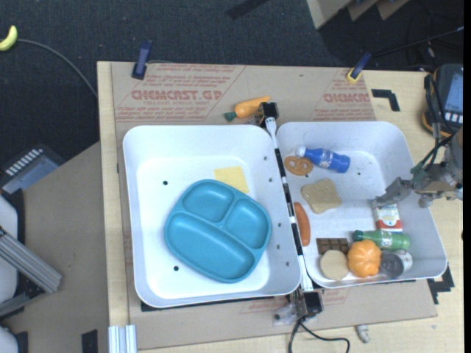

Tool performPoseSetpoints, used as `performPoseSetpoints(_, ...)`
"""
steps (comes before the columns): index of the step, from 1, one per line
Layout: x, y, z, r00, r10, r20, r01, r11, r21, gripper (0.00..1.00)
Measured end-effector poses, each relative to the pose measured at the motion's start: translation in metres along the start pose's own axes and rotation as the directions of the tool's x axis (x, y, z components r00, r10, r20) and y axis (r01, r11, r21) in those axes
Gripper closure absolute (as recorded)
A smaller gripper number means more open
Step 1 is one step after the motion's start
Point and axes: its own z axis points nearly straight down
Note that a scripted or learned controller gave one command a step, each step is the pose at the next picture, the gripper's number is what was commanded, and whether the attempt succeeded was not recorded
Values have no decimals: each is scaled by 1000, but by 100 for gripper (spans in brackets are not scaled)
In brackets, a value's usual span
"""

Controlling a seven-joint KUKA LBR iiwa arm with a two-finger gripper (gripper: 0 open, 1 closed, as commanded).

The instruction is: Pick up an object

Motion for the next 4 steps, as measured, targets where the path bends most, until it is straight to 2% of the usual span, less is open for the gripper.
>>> performPoseSetpoints(1,42,80,106,1000,-1,-1,1,1000,-3,0)
performPoseSetpoints(2,98,133,109,1000,-2,0,2,1000,-8,0)
performPoseSetpoints(3,83,136,109,1000,-1,0,1,1000,-6,0)
performPoseSetpoints(4,101,161,110,1000,-1,5,1,1000,14,0)
